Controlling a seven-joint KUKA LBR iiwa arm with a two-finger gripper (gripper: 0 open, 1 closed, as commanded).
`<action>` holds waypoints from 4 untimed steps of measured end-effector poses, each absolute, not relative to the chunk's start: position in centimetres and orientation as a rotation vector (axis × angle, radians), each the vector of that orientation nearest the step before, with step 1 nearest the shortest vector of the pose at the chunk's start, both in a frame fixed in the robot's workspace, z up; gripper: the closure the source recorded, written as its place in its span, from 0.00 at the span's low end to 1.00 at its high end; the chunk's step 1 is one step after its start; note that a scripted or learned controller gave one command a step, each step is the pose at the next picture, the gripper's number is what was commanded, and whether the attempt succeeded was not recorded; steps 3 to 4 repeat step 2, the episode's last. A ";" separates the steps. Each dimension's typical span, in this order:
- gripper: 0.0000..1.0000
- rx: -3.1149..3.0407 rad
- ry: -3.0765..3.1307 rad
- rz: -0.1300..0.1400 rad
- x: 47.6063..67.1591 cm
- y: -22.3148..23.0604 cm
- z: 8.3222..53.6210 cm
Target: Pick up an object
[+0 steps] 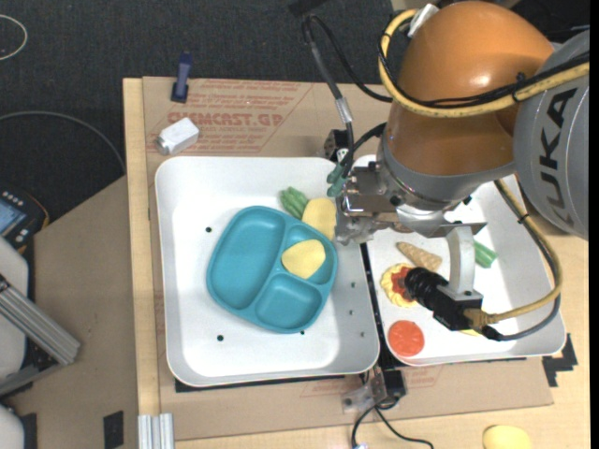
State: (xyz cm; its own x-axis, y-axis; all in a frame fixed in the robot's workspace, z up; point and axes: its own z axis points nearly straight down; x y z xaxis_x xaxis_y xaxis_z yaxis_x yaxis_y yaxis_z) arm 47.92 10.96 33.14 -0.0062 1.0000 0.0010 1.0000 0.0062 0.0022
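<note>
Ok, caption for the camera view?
Arm above the bins' shared edge; blue divided plate holding a yellow piece lies in left bin.

The big grey arm point(562, 129) is reaching in from the right side and bending low. Its round orange band point(468, 54) is facing up, so the grey wrist point(430, 176) under it is pointing almost straight down. Yellow and black cables point(398, 36) are looping around the orange part. The gripper point(356, 209) is hanging at the bottom of the wrist, poking out on its left side. The wrist is covering most of it.
</note>
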 end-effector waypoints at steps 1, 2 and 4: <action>1.00 2.227 2.224 -0.013 47.8 10.4 26.2; 1.00 2.219 2.210 0.019 48.0 6.0 40.1; 1.00 2.219 2.210 0.019 48.0 6.0 40.1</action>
